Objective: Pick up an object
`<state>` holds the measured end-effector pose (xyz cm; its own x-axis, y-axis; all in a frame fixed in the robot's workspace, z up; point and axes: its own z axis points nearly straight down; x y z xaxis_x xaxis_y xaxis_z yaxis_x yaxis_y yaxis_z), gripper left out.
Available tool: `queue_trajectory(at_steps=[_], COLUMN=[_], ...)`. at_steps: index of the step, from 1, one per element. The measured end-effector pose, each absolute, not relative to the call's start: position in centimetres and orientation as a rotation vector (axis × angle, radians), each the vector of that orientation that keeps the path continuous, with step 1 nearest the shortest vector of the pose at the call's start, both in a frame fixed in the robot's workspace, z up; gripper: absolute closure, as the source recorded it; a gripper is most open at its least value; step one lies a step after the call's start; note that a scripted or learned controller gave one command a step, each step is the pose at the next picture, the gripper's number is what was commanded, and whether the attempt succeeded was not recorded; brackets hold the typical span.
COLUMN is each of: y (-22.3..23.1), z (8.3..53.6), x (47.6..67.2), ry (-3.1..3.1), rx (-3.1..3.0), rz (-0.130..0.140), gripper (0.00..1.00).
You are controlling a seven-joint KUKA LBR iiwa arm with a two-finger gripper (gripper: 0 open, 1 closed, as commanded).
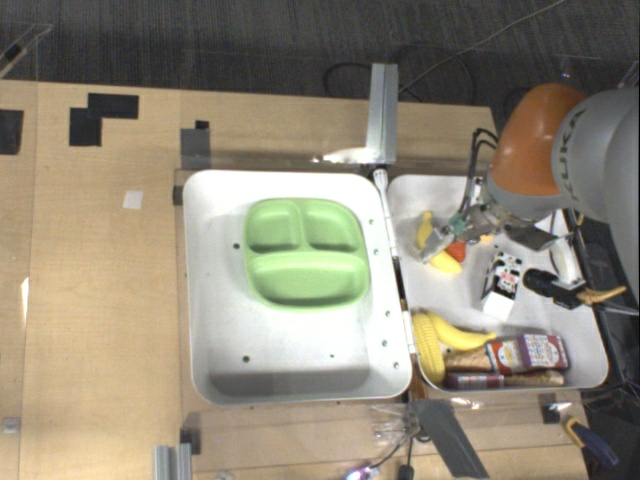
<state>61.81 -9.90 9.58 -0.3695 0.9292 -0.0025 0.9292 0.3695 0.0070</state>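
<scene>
The gripper (452, 236) sits low over small toys (440, 240) in the right bin (600, 353), placed for a grab. I cannot tell its jaw state.

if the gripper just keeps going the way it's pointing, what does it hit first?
Probably the small cluster right at its tip: the gripper points down-left into the right bin, at a yellow piece and an orange-red piece. Depth is unclear from this one view; it may already be touching them.

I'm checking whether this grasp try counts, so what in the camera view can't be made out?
- Tool: small and blurred among items in the right bin; its hold is unclear.
- Small items under it: jumbled, identity unclear.
- Packet label: too small to read.
- Corn cob: partly covered by the banana.
</scene>
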Motion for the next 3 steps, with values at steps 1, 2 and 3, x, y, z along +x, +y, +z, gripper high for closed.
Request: queue_trajectory(at_steps=[1,2,3], y=[-9.8,-4.2,-2.7], z=[11.0,21.2,22.1], x=[62.1,67.0,67.0], ry=[2.59,2.474,2.661], rx=[1.753,1.926,1.658], rz=[0.016,0.008,0.007], gripper=[1.0,1.0,1.0])
